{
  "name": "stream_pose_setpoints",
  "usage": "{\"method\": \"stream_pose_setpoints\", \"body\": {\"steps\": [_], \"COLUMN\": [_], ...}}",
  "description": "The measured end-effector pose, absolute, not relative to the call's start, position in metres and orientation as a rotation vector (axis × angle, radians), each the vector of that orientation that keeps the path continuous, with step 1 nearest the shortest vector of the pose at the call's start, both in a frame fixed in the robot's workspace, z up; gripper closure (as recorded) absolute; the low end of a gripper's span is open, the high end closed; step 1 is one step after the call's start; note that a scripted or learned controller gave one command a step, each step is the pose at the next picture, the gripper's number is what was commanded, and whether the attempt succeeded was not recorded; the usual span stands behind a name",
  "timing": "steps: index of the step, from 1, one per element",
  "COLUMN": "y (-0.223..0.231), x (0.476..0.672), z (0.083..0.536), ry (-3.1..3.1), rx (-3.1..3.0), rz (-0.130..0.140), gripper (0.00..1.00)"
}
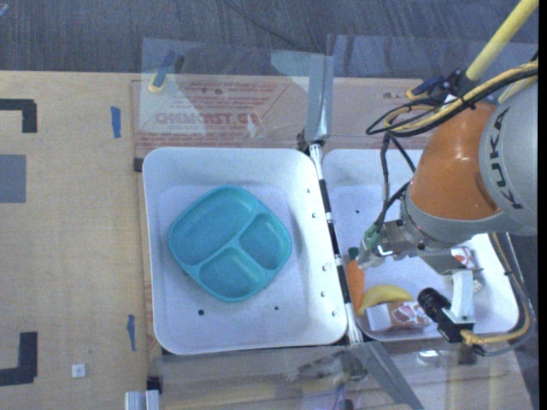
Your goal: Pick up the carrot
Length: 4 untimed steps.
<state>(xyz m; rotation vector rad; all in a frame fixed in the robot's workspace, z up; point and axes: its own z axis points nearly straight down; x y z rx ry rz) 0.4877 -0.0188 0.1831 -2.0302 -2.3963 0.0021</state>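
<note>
The carrot (354, 277) is a short orange piece lying against the left wall of the right bin (342, 178), near its front. My gripper (376, 248) hangs over the right bin just above and to the right of the carrot's upper end, partly hidden under the orange wrist. Nothing shows as held in it.
A yellow banana (385, 295) lies right beside the carrot, with a red and white packet (408, 315) in front of it. Another small red and white item (466, 255) peeks out beside the wrist. The left bin (162, 314) holds a teal divided plate (229, 243).
</note>
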Motion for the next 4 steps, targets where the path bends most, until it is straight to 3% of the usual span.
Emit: {"method": "stream_pose_setpoints", "body": {"steps": [1, 2, 3, 4], "y": [0.033, -0.061, 0.005, -0.071], "x": [0.480, 0.481, 0.480, 0.480], "z": [0.183, 0.274, 0.212, 0.184], "ry": [-2.382, -2.905, -2.794, -2.825], "rx": [-2.044, -1.209, -1.432, -1.370], "rz": [0.004, 0.000, 0.002, 0.001], "gripper": [1.00, 1.00, 1.00, 1.00]}}
